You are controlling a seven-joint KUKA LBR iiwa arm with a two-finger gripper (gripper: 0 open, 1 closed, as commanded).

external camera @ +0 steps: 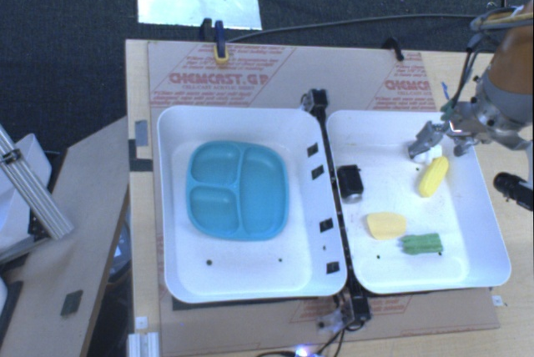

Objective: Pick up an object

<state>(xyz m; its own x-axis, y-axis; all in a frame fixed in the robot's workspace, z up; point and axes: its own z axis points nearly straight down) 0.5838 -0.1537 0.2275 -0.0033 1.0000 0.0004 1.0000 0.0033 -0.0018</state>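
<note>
In the right bin (488, 263) lie a yellow banana-shaped piece (433, 177), a pale yellow rounded piece (386, 225), a green piece (421, 243) and a small black object (348, 182) close to the divider. My gripper (440, 147) hovers at the bin's upper right, just above the top end of the banana-shaped piece. Its two fingers are spread, open, with nothing between them. The orange-banded arm comes in from the right edge.
The left bin (179, 263) holds a blue divided plate (238, 190). Black clips run along the divider (327, 205) between the bins. A cable crosses the bench behind the bins, and a silver rail (33, 188) stands at the far left.
</note>
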